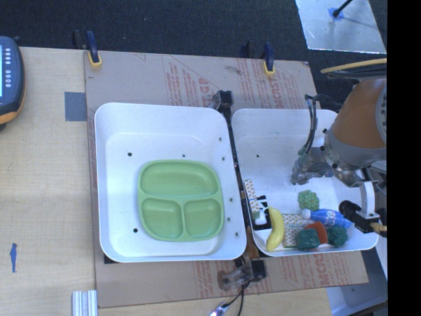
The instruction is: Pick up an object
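My gripper [302,174] hangs over the middle of the right bin [276,131], just up and left of a light green bumpy toy [308,199]. Nothing shows between its dark fingers. Along the bin's near side lie a yellow banana [275,228], a blue and white bottle [327,216], a red piece [316,230] and two dark green broccoli-like toys [306,239] [338,236]. A patterned card [250,191] and a small black and white item [258,216] rest by the bin's left wall.
The left bin [115,137] holds a light green divided plate [180,199]. The arm's orange band [358,114] looms at the right. Black clips sit on the wall between the bins. A blue and yellow device [10,78] lies at the far left.
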`<state>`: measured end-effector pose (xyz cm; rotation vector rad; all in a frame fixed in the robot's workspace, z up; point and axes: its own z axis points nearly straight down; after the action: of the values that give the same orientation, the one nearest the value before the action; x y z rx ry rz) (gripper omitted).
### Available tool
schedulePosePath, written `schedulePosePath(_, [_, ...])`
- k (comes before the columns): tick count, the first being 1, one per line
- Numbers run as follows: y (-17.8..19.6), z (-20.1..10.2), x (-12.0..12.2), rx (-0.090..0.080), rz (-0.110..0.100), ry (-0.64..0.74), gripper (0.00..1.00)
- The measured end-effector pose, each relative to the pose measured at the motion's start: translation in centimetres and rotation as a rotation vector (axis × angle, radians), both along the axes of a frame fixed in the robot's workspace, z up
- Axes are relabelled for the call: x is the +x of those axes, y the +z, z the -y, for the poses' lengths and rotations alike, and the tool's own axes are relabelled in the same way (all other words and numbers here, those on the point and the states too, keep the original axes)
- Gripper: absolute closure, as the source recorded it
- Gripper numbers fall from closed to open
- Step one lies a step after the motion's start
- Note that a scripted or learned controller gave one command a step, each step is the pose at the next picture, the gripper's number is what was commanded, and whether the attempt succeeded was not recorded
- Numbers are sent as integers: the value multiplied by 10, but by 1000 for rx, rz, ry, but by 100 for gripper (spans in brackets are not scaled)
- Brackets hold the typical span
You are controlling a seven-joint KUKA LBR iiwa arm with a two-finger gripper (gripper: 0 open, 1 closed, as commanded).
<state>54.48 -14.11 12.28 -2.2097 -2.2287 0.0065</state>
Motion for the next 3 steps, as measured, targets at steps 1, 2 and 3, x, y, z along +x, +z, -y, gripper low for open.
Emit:
schedulePosePath(1, [10,1,0,-1,0,1,100])
schedulePosePath(2, [71,-90,-22,1,3,1,100])
schedulePosePath(3, [69,-138,13,0,5,0,100])
